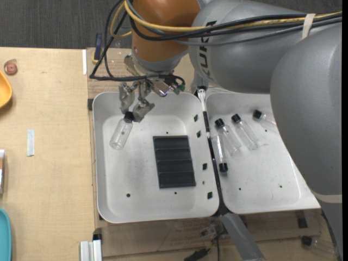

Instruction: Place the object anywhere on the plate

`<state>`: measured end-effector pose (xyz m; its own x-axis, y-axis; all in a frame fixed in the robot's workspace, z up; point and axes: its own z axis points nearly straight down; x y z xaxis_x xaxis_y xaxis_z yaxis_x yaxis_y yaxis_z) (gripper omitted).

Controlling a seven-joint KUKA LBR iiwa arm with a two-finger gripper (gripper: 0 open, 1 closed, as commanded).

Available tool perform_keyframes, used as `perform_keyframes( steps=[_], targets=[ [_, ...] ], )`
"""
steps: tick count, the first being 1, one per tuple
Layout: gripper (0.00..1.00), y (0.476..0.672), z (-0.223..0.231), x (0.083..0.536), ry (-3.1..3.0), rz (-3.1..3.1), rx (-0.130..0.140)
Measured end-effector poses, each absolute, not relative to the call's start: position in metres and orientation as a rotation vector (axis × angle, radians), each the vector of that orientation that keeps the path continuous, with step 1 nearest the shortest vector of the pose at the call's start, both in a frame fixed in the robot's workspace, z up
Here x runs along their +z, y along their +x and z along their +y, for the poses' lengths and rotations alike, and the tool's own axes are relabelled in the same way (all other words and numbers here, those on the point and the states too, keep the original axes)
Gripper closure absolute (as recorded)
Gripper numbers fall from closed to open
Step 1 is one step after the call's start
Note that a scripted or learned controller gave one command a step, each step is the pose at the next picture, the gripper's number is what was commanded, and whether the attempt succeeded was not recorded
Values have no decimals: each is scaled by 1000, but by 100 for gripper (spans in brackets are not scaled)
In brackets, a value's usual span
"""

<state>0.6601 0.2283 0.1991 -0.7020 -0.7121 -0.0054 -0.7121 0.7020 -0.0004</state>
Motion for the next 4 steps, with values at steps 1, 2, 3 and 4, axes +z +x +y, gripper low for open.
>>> perform_keyframes(
  steps=[1,2,3,4],
  targets=[
    [100,660,223,182,-1429,2794,3],
    [100,633,219,207,-1607,2695,2],
    [100,624,219,237,-1805,2565,2],
    [100,660,213,238,-2035,2387,2]
  ],
)
